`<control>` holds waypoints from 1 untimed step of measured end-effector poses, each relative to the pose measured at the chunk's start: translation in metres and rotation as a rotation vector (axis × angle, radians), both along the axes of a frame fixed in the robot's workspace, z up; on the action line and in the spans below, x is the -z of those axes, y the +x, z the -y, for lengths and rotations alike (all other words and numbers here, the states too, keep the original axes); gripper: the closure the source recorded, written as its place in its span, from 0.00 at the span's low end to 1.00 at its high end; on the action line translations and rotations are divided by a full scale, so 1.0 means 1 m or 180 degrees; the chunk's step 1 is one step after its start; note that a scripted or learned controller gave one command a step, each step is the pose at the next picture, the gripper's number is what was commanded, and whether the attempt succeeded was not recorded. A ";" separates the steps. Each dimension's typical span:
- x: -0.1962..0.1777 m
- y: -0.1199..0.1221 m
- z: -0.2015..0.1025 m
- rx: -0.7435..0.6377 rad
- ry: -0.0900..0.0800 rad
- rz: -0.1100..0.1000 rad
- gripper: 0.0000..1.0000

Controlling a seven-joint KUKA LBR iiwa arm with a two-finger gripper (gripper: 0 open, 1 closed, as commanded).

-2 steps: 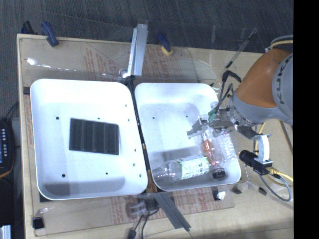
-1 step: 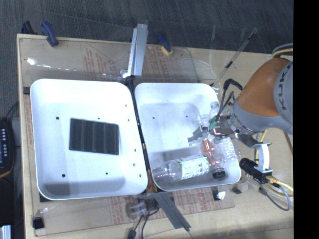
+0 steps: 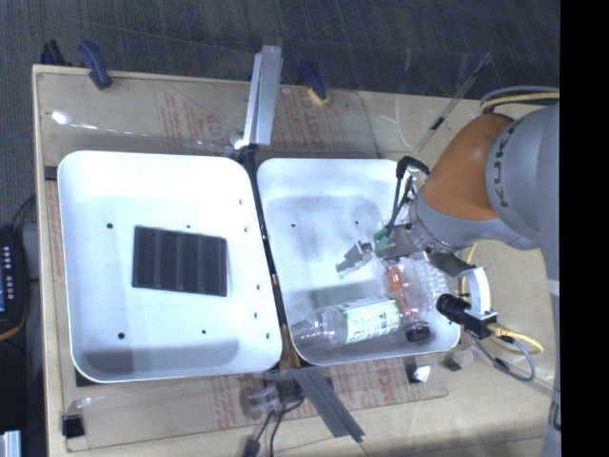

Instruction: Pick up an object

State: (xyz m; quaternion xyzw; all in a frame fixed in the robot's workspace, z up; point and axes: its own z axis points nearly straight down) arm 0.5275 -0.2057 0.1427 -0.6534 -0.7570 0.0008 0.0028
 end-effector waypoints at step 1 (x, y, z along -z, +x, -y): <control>-0.033 -0.031 0.004 -0.0400 -0.0001 0.0007 0.00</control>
